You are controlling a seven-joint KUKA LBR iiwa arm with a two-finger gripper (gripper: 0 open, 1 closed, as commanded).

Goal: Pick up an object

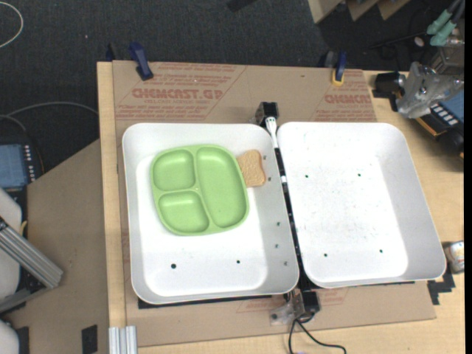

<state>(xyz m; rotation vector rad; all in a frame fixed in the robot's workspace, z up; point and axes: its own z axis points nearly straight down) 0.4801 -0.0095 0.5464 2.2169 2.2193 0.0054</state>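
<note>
A green divided plate [199,190] with three compartments lies flat in the left white bin [206,271], towards its back. A small tan, biscuit-like piece [253,168] rests against the plate's right rim, close to the bin's right wall. Nothing is touching either object.
The right white bin [354,205] sits beside the left one, with a black clip [267,113] at the back of the seam between them. Both stand on a cardboard sheet [184,87]. Grey metal hardware [424,87] and clutter sit beyond the right bin's back right corner.
</note>
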